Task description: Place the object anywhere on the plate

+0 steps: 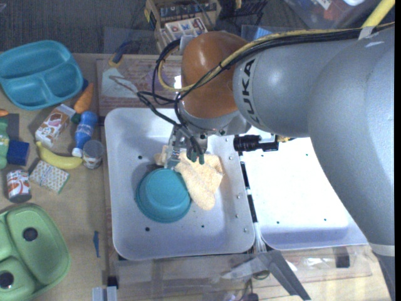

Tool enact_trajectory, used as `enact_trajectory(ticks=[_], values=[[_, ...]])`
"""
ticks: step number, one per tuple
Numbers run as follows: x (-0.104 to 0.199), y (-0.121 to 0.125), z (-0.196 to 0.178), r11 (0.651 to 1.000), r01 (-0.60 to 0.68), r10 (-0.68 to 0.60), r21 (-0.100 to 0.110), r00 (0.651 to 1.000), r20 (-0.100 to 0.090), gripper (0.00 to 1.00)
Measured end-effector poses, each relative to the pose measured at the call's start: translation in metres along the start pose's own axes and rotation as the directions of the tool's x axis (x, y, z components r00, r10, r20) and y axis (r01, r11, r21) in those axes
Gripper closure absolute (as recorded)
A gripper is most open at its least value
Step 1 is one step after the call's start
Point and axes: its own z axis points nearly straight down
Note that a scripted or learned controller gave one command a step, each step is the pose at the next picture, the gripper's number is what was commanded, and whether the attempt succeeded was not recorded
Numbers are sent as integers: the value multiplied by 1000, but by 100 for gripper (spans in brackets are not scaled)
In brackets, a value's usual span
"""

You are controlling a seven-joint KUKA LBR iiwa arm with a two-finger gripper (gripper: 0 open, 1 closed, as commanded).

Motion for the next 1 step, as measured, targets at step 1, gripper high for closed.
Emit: enact_trajectory(ticks=[1], values=[[40,-5,-15,963,271,-271,0,963,-3,100]])
